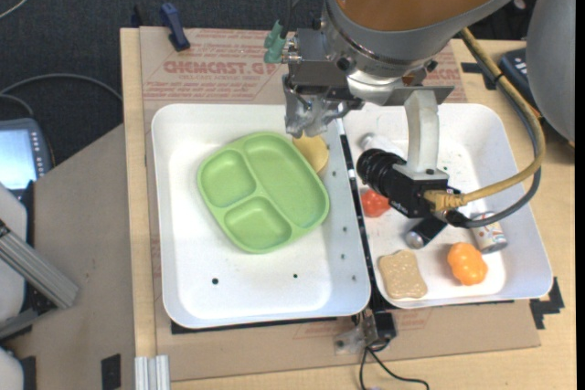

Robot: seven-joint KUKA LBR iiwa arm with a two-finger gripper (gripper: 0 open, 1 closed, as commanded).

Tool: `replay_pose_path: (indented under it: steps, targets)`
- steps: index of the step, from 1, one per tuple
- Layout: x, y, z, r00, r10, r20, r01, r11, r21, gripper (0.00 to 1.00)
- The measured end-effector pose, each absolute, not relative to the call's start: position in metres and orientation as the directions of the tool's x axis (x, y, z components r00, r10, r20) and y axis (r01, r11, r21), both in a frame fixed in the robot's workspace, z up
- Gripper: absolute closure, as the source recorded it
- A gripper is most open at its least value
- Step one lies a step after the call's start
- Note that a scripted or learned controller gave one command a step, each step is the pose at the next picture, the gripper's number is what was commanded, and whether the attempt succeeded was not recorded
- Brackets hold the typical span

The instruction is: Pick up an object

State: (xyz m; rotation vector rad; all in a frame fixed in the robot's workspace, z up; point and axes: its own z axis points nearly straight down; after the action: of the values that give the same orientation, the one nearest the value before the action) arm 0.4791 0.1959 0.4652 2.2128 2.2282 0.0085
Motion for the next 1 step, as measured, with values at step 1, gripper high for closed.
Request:
replay_pose_path:
  steps: [1]
  targets:
    - [0.4815,0.1228,0.3495,0.008,1.000,-0.005,1.000,-0.009,-0.013,1.00]
